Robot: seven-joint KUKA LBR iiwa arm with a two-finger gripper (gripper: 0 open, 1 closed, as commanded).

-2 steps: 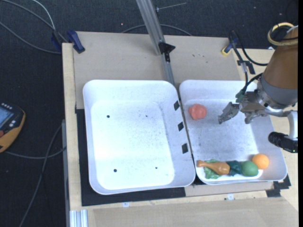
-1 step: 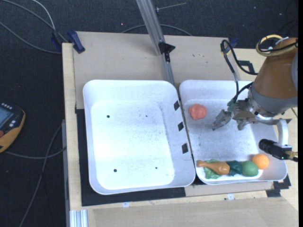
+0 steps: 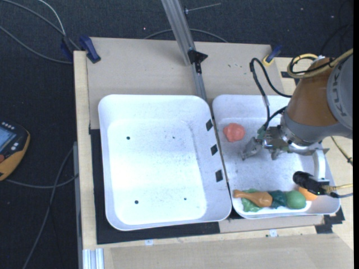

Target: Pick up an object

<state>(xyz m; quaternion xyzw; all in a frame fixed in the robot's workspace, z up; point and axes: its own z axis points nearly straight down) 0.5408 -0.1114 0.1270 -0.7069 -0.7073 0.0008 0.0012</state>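
The grey arm with orange band (image 3: 320, 102) is seen reaching in from the right over the right shallow white bin (image 3: 249, 108). The claw (image 3: 262, 148) is seen low over the middle of that bin, its fingers (image 3: 249, 150) spread apart, nothing pinched between them. A round pinkish-red soft ball (image 3: 235, 131) is seen just to the left of the claw, near the bin's left wall, apart from the fingers.

Along the near edge of the right bin a row of items is seen: a tan chicken-drumstick-shaped toy (image 3: 252, 195), a teal-green crumpled item (image 3: 259, 203) touching it, a round green ball (image 3: 296, 200) beside that, and a small orange piece (image 3: 307, 193) at the right end. A black cylindrical part (image 3: 305, 179) is seen just above the orange piece; what it belongs to cannot be told.

The left shallow white bin (image 3: 112, 116) is seen side by side with the right one, with a few dark specks on its floor. Both bins are borne by the light wooden counter (image 3: 140, 66). A slanted metal rail (image 3: 179, 24) is seen crossing the counter's far edge. Blue clamps (image 3: 88, 48) are fixed at the far corners. A handheld orange-and-black controller (image 3: 10, 144) is seen on the dark floor at far left, with grey cables (image 3: 39, 15) nearby.
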